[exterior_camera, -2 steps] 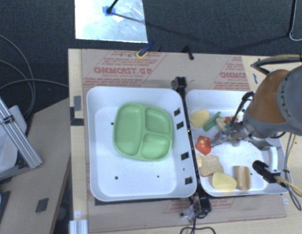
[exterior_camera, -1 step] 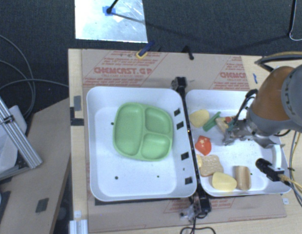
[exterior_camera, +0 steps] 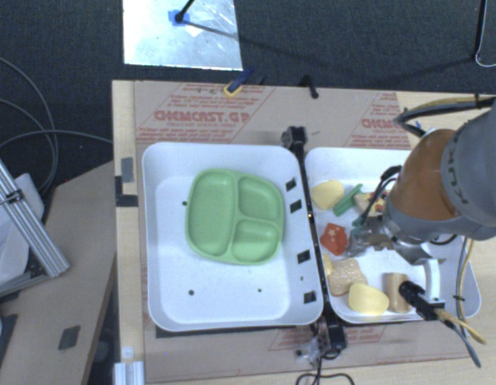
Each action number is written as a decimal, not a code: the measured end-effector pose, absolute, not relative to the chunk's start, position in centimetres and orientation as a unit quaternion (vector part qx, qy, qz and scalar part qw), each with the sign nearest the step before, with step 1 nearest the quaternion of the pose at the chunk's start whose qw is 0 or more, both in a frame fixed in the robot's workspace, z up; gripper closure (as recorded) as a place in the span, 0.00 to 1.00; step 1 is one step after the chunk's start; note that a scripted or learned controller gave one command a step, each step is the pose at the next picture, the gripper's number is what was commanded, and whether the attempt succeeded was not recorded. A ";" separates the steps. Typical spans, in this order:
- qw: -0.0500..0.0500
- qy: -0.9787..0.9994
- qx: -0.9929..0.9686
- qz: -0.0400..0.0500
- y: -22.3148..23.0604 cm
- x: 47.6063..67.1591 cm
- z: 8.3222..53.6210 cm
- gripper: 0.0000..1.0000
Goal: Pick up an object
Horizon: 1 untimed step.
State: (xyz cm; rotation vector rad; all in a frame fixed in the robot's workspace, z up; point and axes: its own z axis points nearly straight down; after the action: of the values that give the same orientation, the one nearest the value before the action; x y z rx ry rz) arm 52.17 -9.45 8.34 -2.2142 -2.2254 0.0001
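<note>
The right bin (exterior_camera: 368,157) holds several toy food pieces. A pale yellow piece (exterior_camera: 328,192) and a green piece (exterior_camera: 347,201) lie at its far left. A red piece (exterior_camera: 333,238) sits in the middle left, with a beige piece (exterior_camera: 347,275), a yellow piece (exterior_camera: 368,299) and a brown piece (exterior_camera: 395,288) near the front. My gripper (exterior_camera: 364,234) hangs low over the bin's middle, just right of the red piece. The grey arm with its orange band (exterior_camera: 424,184) covers the bin's right half.
The left bin (exterior_camera: 163,295) holds a green divided plate (exterior_camera: 234,215). A black divider (exterior_camera: 305,215) runs between the bins. Cables (exterior_camera: 456,319) trail by the right bin's front right corner. A metal frame (exterior_camera: 23,231) stands at the far left.
</note>
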 end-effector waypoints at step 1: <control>-0.003 -0.711 -0.703 -0.004 -1.3 54.0 19.0 1.00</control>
State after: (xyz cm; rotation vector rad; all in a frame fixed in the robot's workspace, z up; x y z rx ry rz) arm 54.04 -1.33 18.96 -2.2134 -2.2378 -0.0114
